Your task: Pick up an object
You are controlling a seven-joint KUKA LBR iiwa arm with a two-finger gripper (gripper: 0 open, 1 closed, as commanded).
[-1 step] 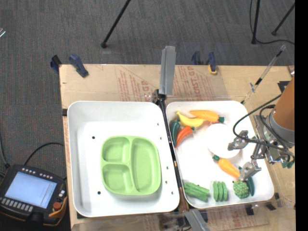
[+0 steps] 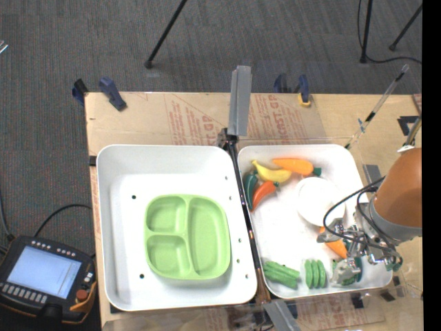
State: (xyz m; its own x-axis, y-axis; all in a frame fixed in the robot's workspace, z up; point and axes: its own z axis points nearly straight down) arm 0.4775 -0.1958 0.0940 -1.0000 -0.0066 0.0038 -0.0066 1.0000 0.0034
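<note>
The right bin (image 2: 289,226) holds toy food: a yellow banana (image 2: 271,172), an orange carrot (image 2: 293,165), a second carrot with a green top (image 2: 260,192), a white round dish (image 2: 318,200) and two green pea pods (image 2: 282,273) (image 2: 315,273). My gripper (image 2: 350,252) is low over the bin's near right corner. A small orange piece (image 2: 335,245) lies right at its left side, and a green and white piece (image 2: 346,274) sits just below it. The wrist and cables hide whether either piece is held.
The left bin (image 2: 117,185) carries a light green divided plate (image 2: 187,236). A grey post (image 2: 240,109) stands behind the seam between the bins. A teach pendant (image 2: 45,274) lies at the lower left, off the bench. Blue clamps (image 2: 110,92) grip the far edge of the board.
</note>
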